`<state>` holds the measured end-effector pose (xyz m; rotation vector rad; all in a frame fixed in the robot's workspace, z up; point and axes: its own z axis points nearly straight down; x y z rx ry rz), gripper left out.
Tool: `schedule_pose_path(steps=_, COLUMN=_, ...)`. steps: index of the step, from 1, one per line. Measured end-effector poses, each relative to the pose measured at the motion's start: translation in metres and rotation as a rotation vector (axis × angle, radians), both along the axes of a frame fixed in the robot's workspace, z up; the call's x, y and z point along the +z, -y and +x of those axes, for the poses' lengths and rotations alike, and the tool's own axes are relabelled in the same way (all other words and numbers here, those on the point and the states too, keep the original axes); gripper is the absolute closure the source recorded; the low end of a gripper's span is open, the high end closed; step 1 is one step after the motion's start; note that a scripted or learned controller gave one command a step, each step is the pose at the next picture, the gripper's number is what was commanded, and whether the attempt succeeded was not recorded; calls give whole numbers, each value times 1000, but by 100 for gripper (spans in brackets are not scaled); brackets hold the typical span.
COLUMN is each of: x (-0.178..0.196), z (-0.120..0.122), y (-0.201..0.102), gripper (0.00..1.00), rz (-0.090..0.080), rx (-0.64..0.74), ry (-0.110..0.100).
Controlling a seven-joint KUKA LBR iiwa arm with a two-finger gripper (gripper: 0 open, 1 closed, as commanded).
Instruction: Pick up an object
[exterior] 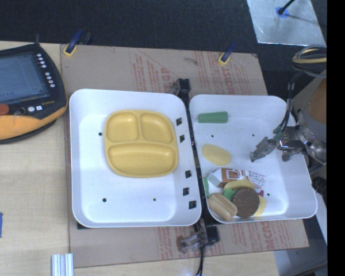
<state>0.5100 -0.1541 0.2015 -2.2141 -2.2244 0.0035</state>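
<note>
Nearest, toy food heap in right bin [287,209] front corner: bun [221,206], brown patty [245,202], printed carton [243,176], writing unreadable. Beyond, yellow oval [217,153], green bar [213,117]. Gripper [263,151] hovers mid-bin, holds nothing, finger state unclear. Left bin [86,154] carries yellow divided plate [141,143]. Teach pendant [20,91] far left.

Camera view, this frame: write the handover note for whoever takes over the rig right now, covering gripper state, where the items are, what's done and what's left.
Gripper: over the right bin, toward its right side, nothing visible between its fingers; open or shut is unclear from here.
Items in the right bin: green block near the far edge, yellow oval piece in the middle, and a pile at the near edge with a bun and a brown round patty.
Left bin holds a yellow divided plate.
Done: nothing picked up yet.
Left: choose an item, descend, grasp, lift.
</note>
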Motion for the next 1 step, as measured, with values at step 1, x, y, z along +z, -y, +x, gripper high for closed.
schedule_pose_path(steps=1, x=-88, z=-22, y=-34, gripper=0, rz=-4, rx=-4, ry=18)
